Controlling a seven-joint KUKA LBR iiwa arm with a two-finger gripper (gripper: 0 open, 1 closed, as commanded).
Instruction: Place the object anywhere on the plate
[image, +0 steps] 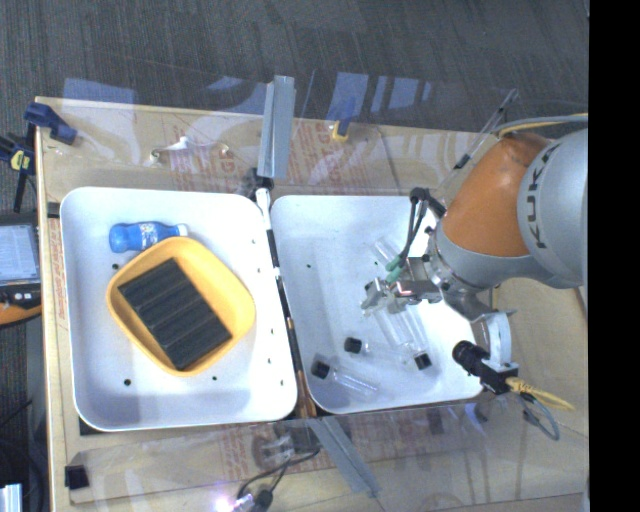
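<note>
The worktop (150, 445) carried two shallow white bins side by side, seen from above at a slant. In the left bin (80, 380) lay a yellow plate (228, 290) with a dark ribbed insert (178, 314) across its middle, set at an angle to the bin's walls. A blue bottle (140, 235) lay on its side just beyond the plate's far edge, close to or touching the rim, near the bin's upper left corner. The arm (520, 215), grey with an orange band, reached in from the right over the right bin (320, 240), and its claw (398, 290) hung low over the middle of that bin. Whether the claw was wide or narrow could not be told, since it blurred into several clear plastic objects beneath it. One clear bottle-like object (405, 330) with a black cap (422, 361) lay just below the claw; whether they touched could not be told. Another clear tube (355, 382) lay near the bin's near wall, with a small black piece (320, 369) at its left and a second black piece (352, 346) a little farther in. All these pieces sat in the right bin, well apart from the plate. A blue clamp (48, 120) sat at the worktop's far left corner.
</note>
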